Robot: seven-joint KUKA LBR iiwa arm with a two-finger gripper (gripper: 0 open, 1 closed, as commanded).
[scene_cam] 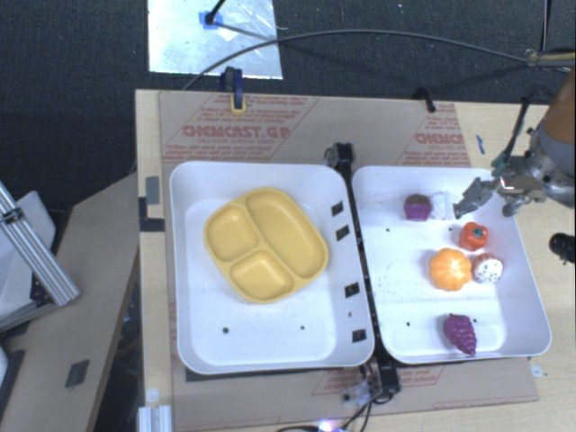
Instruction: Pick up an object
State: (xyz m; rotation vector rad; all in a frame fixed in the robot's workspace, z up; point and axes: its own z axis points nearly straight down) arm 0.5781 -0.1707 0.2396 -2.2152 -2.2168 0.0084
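The right bin (522, 331) holds several small toys. A small purple piece (417, 207) lies at the back, with a pale white item (439, 205) against it. A red tomato (474, 236) sits right of centre, above an orange fruit (450, 269) that touches a white speckled piece (488, 269). A purple grape bunch (460, 333) lies near the front. My gripper (484, 209) hangs over the bin's back right part, just above the tomato and right of the purple piece. It is open, with nothing between its fingers.
The left bin (193, 331) carries a yellow three-compartment plate (265, 243). A black hinge strip (353, 241) runs between the two bins. A metal rail (31, 250) stands at the far left, and a blue clamp (234, 86) sits at the bench's back edge.
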